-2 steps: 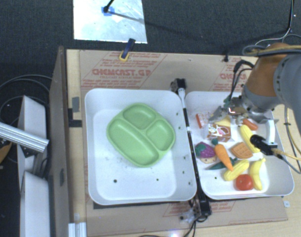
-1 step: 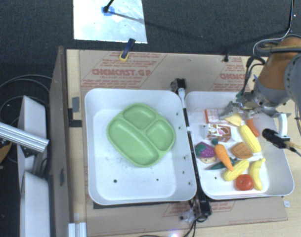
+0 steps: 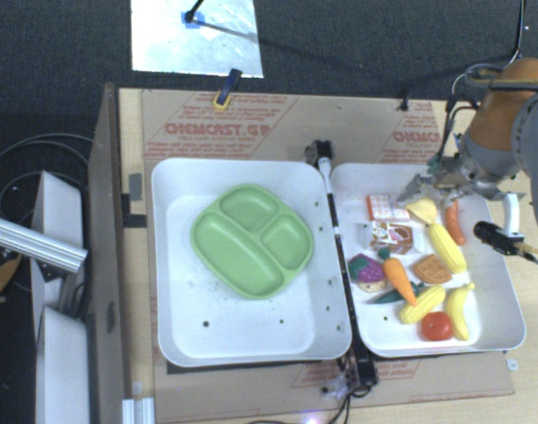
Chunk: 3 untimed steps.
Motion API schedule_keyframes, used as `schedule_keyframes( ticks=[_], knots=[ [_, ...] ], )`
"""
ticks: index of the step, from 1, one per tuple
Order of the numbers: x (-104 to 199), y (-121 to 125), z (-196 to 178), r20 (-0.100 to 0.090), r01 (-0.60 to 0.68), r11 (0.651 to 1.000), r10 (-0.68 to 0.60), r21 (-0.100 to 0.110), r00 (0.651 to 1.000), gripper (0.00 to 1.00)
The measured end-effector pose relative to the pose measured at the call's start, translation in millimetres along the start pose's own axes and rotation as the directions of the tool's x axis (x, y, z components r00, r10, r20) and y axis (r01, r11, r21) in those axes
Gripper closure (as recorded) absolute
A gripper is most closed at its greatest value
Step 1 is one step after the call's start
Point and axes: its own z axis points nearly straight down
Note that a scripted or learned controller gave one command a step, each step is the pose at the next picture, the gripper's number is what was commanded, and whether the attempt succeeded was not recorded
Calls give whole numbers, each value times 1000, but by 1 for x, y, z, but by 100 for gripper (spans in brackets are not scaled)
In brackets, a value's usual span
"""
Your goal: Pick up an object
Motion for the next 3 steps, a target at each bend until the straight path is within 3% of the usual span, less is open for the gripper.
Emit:
schedule_keyframes(
  ticks=[1,2,3],
  knots=[
    [-3,3,-15,16,5,1000,-5,-17,1000,100],
    [77,-87,9,11,2,1000,-2,9,1000,100],
    [72,-83,7,16,-3,1000,3,-1,1000,0]
  ],
)
